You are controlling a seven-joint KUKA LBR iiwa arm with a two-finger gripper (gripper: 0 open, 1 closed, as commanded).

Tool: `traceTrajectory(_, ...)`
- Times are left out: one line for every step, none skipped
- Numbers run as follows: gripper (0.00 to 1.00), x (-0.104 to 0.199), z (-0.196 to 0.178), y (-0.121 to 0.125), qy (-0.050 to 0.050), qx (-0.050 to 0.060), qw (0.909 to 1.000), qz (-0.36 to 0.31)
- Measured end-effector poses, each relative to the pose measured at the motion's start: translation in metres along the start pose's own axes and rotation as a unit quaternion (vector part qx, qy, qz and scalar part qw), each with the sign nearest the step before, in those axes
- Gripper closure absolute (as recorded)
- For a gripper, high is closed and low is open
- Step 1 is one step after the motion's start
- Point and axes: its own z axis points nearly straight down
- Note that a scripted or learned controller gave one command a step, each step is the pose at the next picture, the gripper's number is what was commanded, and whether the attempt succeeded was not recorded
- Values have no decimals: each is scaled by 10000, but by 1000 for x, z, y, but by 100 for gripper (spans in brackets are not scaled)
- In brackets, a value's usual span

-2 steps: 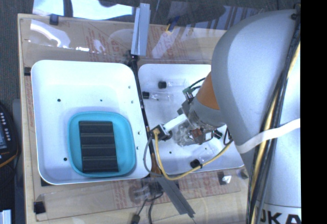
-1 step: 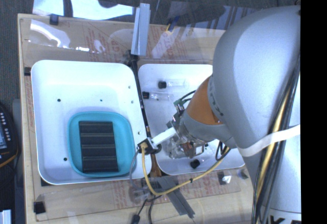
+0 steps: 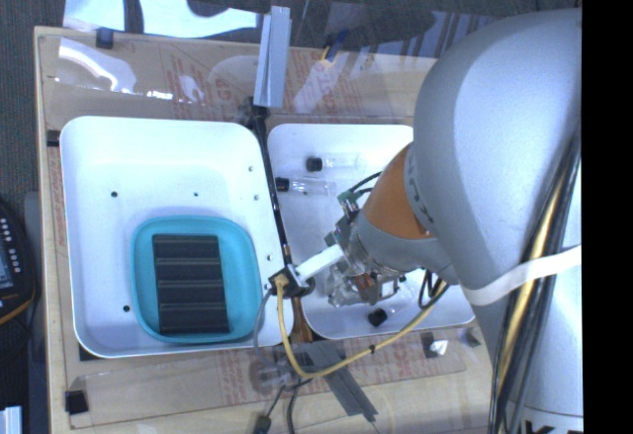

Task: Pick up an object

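My gripper is down in the right bin, near its front edge, below the orange band of the wrist. Clutter around the tip hides what is there. A small black object lies on the bin floor just to the front right of the gripper. Two small clear vials with black caps lie further back in the same bin, one behind the other. In the left bin a teal tray holds a dark ribbed block.
The bulky grey arm covers the right half of the right bin. A yellow cable and a white strap hang at the bin's front left corner. A clear sheet and a metal bar stand behind the bins.
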Motion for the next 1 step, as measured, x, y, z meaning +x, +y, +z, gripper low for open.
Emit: traceTrajectory(100,0,-8,-1,-15,19,10000,-41)
